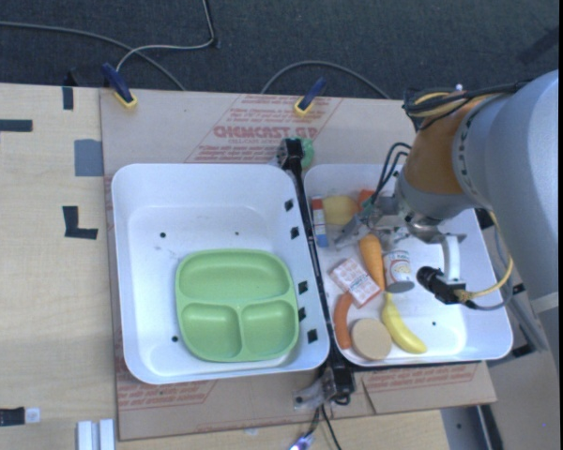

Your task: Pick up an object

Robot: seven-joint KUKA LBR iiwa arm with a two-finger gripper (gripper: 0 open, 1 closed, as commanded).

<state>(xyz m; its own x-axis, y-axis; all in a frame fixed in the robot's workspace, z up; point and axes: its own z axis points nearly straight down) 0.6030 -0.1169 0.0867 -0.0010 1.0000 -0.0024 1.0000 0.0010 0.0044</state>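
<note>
Currently over: right bin [488, 345], gripper [383, 221] above carrot [372, 259]
fingers: cannot tell
tip: descend centred, avoid neighbouring banana [402, 326]

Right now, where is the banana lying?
The banana lies in the right bin, near its front edge, beside the round tan piece and below the small white jar.

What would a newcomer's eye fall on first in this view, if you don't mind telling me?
Most likely the green divided plate, lying alone in the left bin. Next, the big grey arm with its orange band, reaching in from the right over the right bin. Below it lies a cluster of small things: a carrot, a banana, a round cookie and a small carton.
</note>
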